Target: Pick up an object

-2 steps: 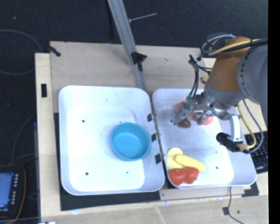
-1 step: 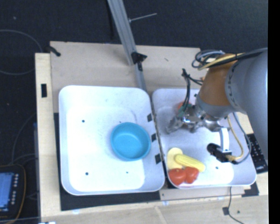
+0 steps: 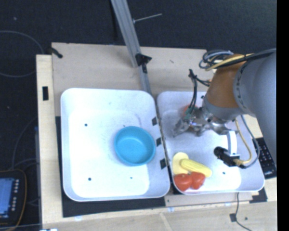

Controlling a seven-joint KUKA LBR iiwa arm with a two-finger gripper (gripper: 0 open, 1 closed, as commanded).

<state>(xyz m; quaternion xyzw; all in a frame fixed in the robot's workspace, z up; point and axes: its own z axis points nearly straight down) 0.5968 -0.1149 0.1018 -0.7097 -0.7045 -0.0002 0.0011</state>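
While the arm reaches in from the right, the hand sits low in the upper-left part of the right bin; cannot tell whether it is open, and nothing is visibly held. Candidate objects lie toward the near edge of that bin: a yellow banana-shaped toy, long axis running left-right with a slight downward tilt, touching a red toy just below it. Both are near the hand. A blue bowl sits in the left bin, across the divider. Counter beneath.

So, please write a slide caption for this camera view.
Gripper low in right bin; blue bowl in left bin.
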